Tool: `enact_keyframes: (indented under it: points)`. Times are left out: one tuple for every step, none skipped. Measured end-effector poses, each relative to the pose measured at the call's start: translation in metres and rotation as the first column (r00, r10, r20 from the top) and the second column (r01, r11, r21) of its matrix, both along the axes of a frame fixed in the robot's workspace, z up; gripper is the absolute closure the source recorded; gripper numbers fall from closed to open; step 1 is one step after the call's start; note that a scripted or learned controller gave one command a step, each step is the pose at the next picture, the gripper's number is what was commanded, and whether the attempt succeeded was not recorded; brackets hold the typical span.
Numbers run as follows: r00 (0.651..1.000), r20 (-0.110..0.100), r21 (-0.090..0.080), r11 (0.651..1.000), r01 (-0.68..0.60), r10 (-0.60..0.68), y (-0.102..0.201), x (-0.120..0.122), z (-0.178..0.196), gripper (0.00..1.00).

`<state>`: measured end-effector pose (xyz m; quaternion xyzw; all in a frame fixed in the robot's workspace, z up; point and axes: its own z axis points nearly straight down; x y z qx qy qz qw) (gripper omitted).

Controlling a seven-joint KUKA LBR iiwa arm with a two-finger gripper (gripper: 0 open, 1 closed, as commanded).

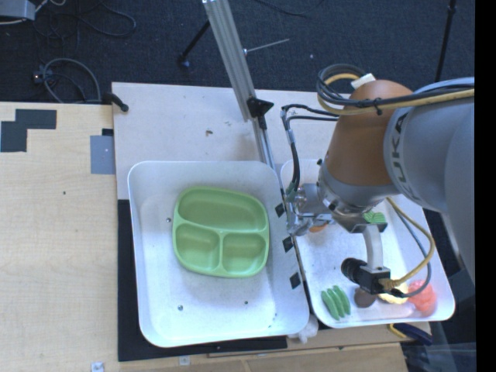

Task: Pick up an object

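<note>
Objects sit at five o'clock in my right bin (403, 242): a ribbed green piece (336, 301), probably soft and light, best pinched across its width. My end effector (310, 219) hovers nearby; its opening I cannot tell.

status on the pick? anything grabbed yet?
Done: the arm has reached over the right bin. In hand: nothing visibly held; the gripper sits low near that bin's left wall, its tips hidden. Left: the grasp and lift. The green ridged piece and pink object lie in the bin.
</note>
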<state>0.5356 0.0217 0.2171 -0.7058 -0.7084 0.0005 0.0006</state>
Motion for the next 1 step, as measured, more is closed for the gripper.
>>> enact_keyframes:
  points:
    - [1.000, 0.000, 0.000, 1.000, 0.000, 0.000, 0.0501, 0.0075, 0.0157, 1.00]
